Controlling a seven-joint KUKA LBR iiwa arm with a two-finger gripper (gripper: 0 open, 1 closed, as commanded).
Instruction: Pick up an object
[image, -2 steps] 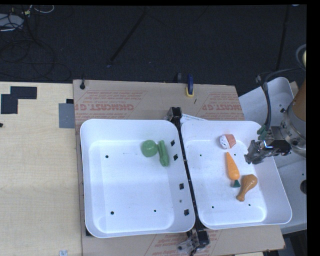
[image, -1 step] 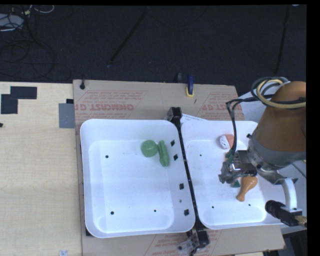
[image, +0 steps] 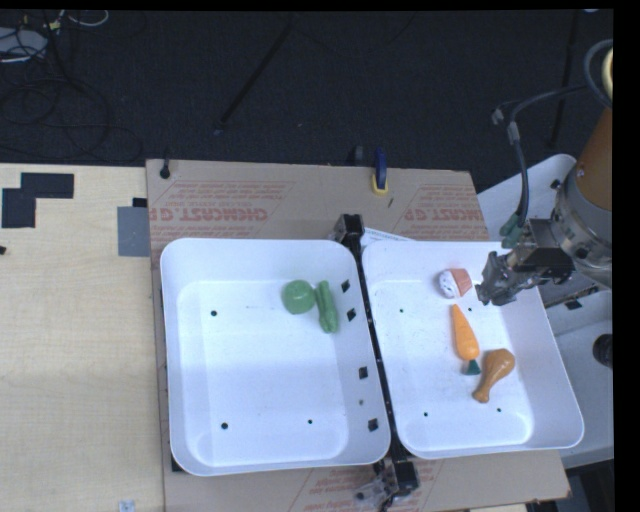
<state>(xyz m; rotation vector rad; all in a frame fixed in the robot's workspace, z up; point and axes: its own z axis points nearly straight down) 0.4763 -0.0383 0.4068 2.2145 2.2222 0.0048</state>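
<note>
The right bin (image: 520, 425) holds an orange carrot (image: 464, 335) with a dark green stub, a brown drumstick-shaped toy (image: 494, 372) just below it, and a small white and salmon piece (image: 454, 283) near the back. A green round toy (image: 297, 296) and a green long toy (image: 327, 306) lie together in the left bin (image: 200, 400). My gripper (image: 497, 287) hangs over the right bin's back right part, to the right of the white and salmon piece and above the carrot. Nothing shows between its fingers.
A black divider with clips (image: 362, 340) runs between the two bins. Both bins sit on a cardboard sheet (image: 260, 205). A blue and yellow clamp (image: 380, 172) stands at the cardboard's far edge. Cables (image: 520, 170) hang near the arm at the right.
</note>
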